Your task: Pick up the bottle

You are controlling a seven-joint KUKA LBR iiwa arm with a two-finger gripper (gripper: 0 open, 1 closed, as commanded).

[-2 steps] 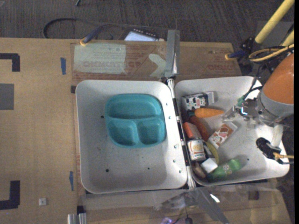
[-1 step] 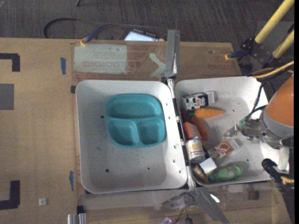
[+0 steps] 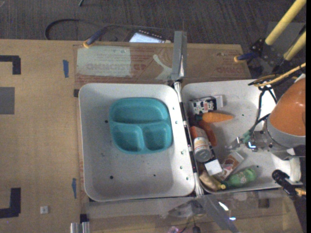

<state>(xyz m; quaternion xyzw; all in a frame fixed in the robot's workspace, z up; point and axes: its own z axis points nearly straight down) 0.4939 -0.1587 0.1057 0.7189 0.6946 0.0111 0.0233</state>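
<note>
Bottle (image 3: 241, 177): green, lying on its side near the front edge of the right bin (image 3: 238, 89), beside a small carton.
Pincer (image 3: 248, 142): above the right bin, whether open or closed I cannot tell.
Left bin (image 3: 92, 144): holds a teal divided tray (image 3: 141, 124).

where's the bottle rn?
The green bottle lies on its side near the front edge of the right bin, beside a small carton.
</note>
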